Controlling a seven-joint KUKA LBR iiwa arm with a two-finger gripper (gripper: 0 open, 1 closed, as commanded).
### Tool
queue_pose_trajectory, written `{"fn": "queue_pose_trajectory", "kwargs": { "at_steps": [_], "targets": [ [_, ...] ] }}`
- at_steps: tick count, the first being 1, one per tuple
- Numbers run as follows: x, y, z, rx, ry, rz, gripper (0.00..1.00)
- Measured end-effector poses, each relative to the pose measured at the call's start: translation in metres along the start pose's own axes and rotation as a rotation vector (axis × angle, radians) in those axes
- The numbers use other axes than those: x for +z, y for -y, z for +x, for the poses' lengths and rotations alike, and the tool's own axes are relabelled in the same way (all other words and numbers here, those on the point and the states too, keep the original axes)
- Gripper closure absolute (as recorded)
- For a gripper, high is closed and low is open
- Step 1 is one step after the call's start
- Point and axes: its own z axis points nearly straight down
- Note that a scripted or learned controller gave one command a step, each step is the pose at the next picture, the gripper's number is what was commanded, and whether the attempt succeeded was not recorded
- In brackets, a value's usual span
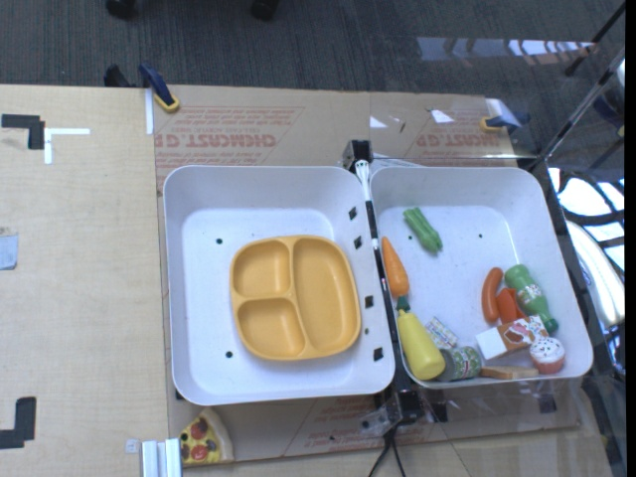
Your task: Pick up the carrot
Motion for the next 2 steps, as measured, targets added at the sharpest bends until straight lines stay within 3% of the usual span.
{"fn": "queue_pose_trajectory", "kwargs": {
  "at_steps": [1, 2],
  "targets": [
    [0.0, -0.0003, -0.0002, 0.001, 0.0, 0.0, 0.0],
    [0.0038, -0.0066, -0.0061, -0.001, 0.002, 0.0, 0.0]
  ]
}}
